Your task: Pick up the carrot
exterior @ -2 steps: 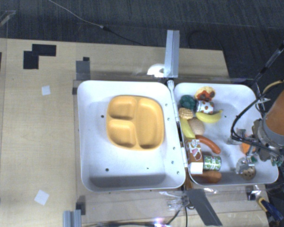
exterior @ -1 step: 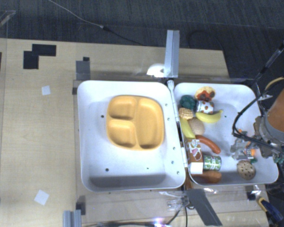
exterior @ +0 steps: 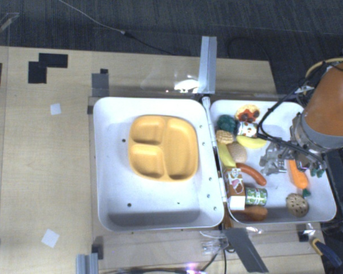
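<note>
Nearest the camera, along the front wall of the right bin (exterior: 331,213), a brown sausage-like piece (exterior: 252,213) lies beside a small white box (exterior: 236,202), with a green can (exterior: 255,196) just behind them; the can carries a label, but its writing is too small to read. A round speckled cookie (exterior: 296,205) sits toward the bin's front right corner. Behind the can a red hot dog (exterior: 252,173) lies at a slant, touching a small printed carton (exterior: 234,179) whose lettering cannot be made out.

Farther back, a yellow banana (exterior: 252,142) lies across the bin, with a tan potato-like piece (exterior: 236,152), an ear of corn (exterior: 224,136) and a dark green vegetable (exterior: 226,123) crowded along the left wall. A red and yellow printed packet (exterior: 248,114) rests near the back wall; no brand on it is legible.

The carrot (exterior: 298,176), orange with a green top, lies near the right side of this bin, apart from the cookie in front of it. The gripper (exterior: 283,158) hangs low over the bin just left of the carrot, below the arm's orange band (exterior: 332,99). Its metal fingers look parted with nothing between them, and the carrot lies just beside them, not between them.

In the left bin (exterior: 111,210) a yellow divided tray (exterior: 162,147) sits near the middle.
</note>
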{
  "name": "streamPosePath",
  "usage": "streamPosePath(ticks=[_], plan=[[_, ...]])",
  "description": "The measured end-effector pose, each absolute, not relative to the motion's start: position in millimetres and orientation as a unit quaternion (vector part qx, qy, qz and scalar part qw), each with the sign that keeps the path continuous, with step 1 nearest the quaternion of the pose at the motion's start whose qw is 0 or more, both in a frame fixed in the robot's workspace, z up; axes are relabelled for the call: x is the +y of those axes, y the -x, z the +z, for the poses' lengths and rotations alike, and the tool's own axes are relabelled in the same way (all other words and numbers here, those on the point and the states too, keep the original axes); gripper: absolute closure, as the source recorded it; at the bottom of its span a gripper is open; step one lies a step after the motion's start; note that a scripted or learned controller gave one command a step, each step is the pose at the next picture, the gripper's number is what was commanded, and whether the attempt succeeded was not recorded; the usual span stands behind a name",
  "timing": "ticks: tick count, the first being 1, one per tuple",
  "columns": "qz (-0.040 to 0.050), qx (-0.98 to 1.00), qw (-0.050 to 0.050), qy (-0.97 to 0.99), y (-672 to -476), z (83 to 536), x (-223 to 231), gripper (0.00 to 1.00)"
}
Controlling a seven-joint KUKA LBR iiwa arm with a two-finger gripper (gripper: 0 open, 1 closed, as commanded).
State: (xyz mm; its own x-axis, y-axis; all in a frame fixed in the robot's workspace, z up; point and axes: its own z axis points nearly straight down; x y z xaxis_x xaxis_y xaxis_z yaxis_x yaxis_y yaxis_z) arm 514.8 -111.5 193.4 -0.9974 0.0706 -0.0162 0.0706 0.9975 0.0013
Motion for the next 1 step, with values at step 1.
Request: streamPosePath(ticks=[1], plan=[[-0.0014, 0.992, 0.005, 0.123, -531.3, 103.4, -158.9, 1.0]])
